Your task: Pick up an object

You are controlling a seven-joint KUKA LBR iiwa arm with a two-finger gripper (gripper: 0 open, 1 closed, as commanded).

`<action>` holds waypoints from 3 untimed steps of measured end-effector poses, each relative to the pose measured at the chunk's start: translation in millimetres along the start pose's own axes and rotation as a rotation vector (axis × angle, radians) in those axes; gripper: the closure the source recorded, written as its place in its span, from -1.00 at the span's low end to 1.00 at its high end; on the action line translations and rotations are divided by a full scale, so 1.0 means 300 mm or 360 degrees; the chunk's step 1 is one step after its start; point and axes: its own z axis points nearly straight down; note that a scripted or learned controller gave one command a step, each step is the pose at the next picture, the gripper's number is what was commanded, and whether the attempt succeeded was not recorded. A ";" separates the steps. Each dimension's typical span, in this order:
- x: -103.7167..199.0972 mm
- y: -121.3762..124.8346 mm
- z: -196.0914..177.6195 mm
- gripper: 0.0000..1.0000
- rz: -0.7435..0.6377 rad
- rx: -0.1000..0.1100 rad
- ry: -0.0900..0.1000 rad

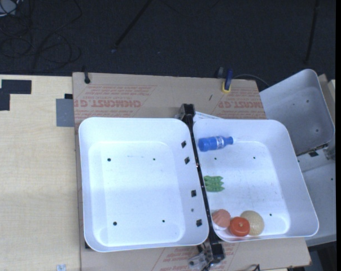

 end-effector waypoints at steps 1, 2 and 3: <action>0.007 -0.009 0.492 1.00 0.0003 0.0028 0.0012; -0.002 0.003 0.070 1.00 0.0000 -0.0016 -0.0006; 0.000 -0.001 0.078 1.00 0.0001 0.0002 0.0001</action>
